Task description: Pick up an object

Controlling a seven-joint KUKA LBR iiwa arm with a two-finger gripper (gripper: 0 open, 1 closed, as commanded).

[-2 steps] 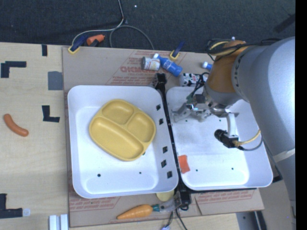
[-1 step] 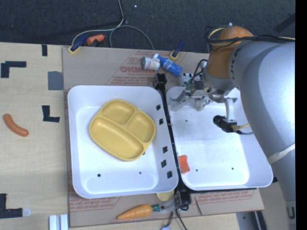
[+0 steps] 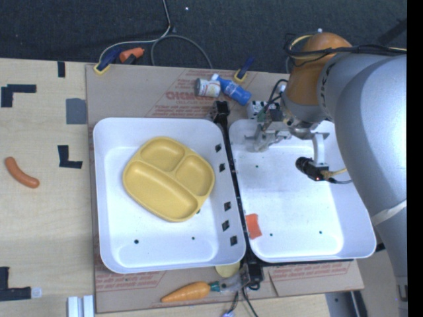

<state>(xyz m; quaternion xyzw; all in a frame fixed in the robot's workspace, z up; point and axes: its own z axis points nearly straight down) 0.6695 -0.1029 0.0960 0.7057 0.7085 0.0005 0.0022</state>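
Camera view: the hand [image 3: 264,134] is poised at the right white bin's [image 3: 330,240] far-left corner; whether it is open cannot be told. The small flat orange piece [image 3: 253,226] at the bin's left wall should be approached squarely from above.

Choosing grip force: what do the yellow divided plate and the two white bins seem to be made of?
The yellow divided plate looks like moulded plastic: uniform colour, soft rounded ridges, a dull sheen. The white bins look like thin, smooth plastic or coated sheet, with rounded corners and faint gloss; which of these is unclear.
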